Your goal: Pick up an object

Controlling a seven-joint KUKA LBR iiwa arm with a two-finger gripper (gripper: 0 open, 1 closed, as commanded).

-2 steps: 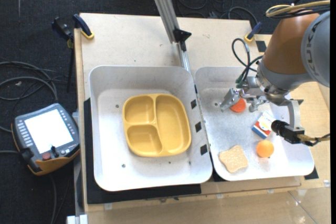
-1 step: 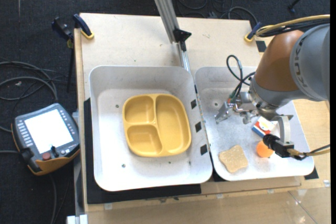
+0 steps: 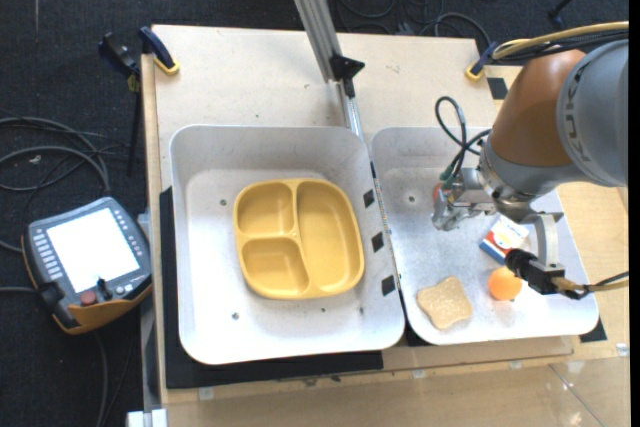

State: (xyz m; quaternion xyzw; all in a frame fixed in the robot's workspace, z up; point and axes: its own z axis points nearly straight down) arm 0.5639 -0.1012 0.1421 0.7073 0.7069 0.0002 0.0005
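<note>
Pendant: lies on the dark floor left of the bench, grey body with an orange lower edge, pale screen facing up.
Clamp: black with a yellow tip, at the bench's far left corner.
Bench: light wooden top, bearing both bins side by side.
Left bin: shallow and white, with rounded corners.
Tray: yellow, three compartments, lying flat near the middle of the left bin, turned a little askew.
Pole: a grey metal rail running from the top of the view down to the seam between the bins.
Right bin: white, touching the left bin along its inner edge.
Toast: a tan slice lying flat near the front edge of the right bin, left of the ball and apart from it.
Gripper: low over the middle of the right bin, metal fingers pointing left; cannot tell whether they are spread or closed, and nothing shows between them.
Arm: grey with an orange band, entering from the right above the right bin.
Box: small, white with blue and red, just beside the wrist, partly hidden by it.
Ball: orange, near the front right of the right bin, just below the box.
</note>
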